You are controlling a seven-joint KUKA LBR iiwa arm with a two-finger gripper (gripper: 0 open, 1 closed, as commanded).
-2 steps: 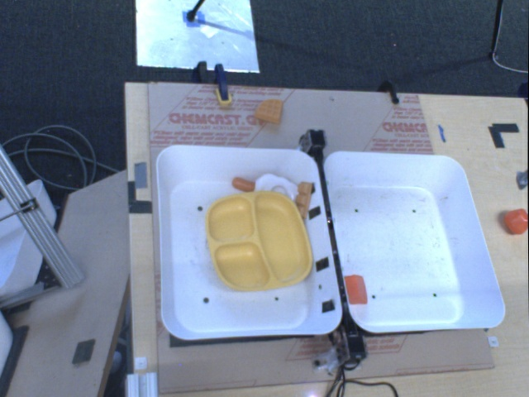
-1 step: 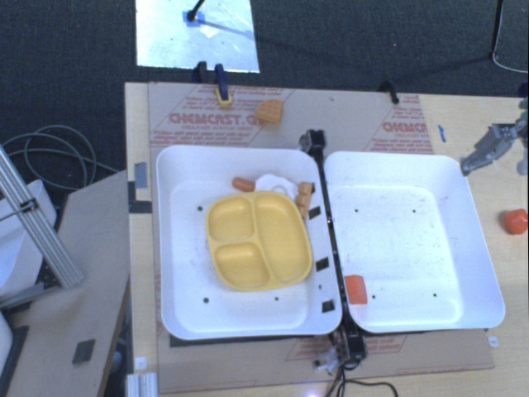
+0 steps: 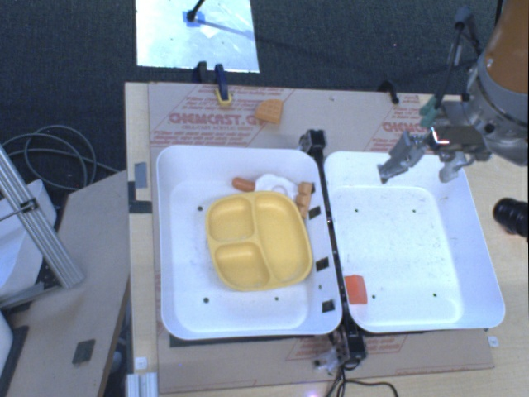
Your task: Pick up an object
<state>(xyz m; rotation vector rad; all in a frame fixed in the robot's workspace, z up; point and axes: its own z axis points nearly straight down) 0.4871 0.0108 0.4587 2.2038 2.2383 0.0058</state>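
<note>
Tool (image 3: pixel 423 164) open above right bin (image 3: pixel 479 304), carpet (image 3: pixel 66 48) beyond.

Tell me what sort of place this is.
Probably a robotics lab's grasping test bench, not a kitchen. Two shallow white plastic bins sit side by side on a board, a grey arm's two-finger tool hangs above the right bin, and loose cables lie on dark carpet.

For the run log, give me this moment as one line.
arm: over right bin's far edge | end effector: open, holding nothing | right bin: orange block | left bin: yellow tray
</note>
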